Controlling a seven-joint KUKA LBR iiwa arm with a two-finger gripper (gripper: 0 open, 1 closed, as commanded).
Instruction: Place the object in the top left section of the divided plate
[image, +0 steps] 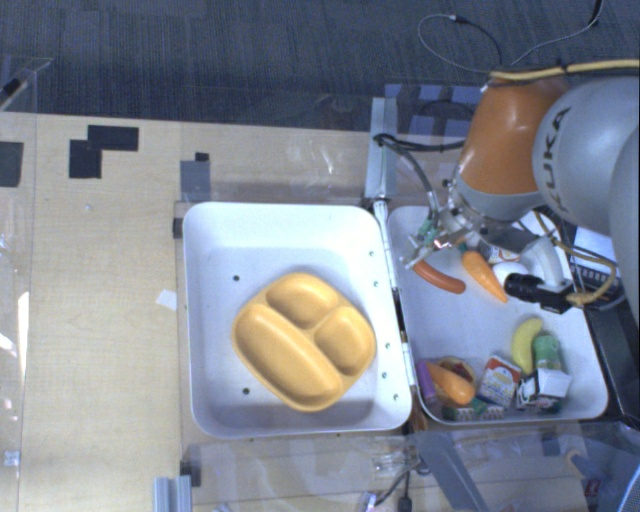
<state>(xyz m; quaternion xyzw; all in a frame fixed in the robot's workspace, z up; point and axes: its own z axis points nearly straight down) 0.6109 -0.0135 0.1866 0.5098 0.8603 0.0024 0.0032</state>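
One small red plastic sausage (440, 277), light, stiff and smooth, lies near the right bin's (590, 400) top-left corner; grip its middle crosswise. Pincer (437, 236) state: cannot tell.

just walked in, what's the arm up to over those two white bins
The KUKA arm reaches in over the right bin, its hand low beside a red sausage and a carrot. It's unclear whether it grips anything. The yellow divided plate sits in the left bin, all sections bare, so nothing has been placed yet.
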